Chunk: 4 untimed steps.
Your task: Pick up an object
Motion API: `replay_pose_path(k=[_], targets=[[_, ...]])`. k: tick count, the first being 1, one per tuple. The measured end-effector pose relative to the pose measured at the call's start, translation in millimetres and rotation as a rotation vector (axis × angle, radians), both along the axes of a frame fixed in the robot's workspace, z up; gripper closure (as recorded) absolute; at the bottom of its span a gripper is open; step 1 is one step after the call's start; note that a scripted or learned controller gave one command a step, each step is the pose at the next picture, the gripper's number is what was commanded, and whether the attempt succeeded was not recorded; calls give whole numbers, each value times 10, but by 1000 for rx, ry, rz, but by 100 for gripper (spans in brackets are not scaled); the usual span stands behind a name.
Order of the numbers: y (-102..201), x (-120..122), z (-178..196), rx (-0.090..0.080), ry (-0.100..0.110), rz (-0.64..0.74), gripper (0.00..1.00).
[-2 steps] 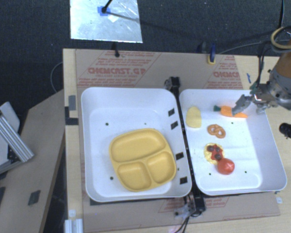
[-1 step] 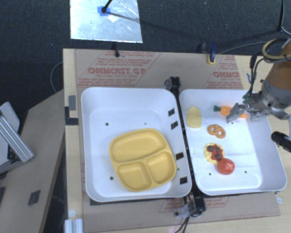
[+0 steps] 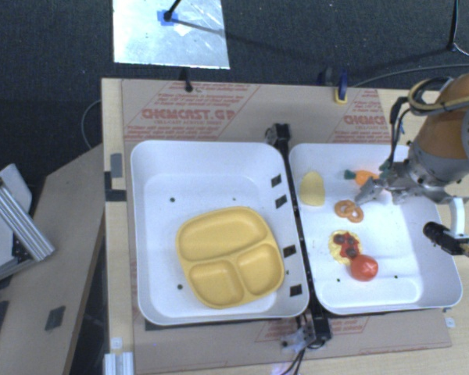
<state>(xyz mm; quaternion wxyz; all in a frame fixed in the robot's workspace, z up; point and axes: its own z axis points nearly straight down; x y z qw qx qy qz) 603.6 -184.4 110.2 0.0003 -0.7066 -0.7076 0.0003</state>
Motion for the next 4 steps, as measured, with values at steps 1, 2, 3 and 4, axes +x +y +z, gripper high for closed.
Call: replay_pose_path(k=[1, 2, 3, 4], targets=[[-7, 16, 134, -2, -6, 0, 100], [-69, 29, 755, -2, -6, 1, 100], [-176, 34, 1296, -3, -8, -1, 100], [-176, 44, 1436, -1, -4, 3, 100]])
